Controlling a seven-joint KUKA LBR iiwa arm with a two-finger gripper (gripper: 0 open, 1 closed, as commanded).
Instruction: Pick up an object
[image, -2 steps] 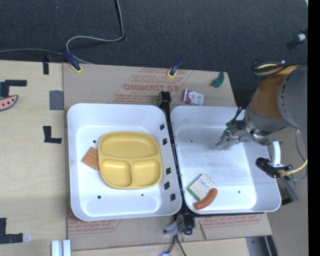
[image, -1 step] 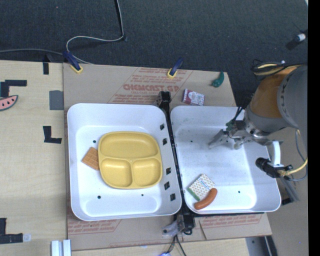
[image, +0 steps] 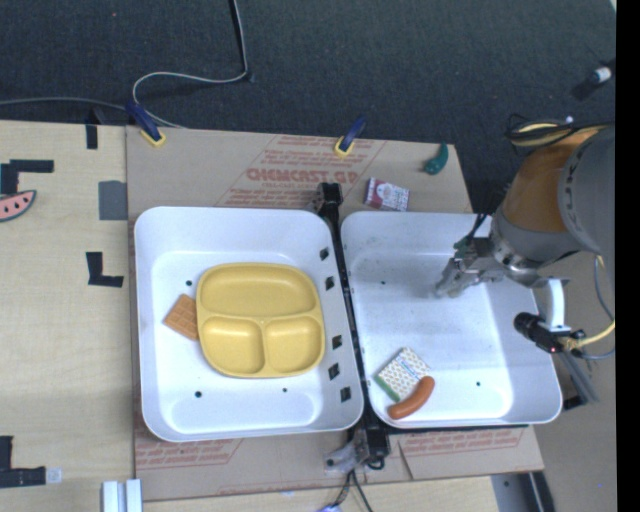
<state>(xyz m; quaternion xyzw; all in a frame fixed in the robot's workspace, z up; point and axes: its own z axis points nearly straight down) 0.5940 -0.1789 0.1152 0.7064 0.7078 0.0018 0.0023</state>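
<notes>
Over right bin (image: 520, 400), tool (image: 452, 282) tilted down

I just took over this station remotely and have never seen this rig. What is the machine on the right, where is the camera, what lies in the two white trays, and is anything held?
One fixed camera looks down at a slant on the bench. The grey machine with the orange band is a robot arm; its gripper hangs over the right bin, with nothing visible between its fingers. That bin holds a small patterned packet and a sausage-shaped toy near its front edge. The left bin holds a yellow divided plate with a tan cracker-like piece beside it.
</notes>
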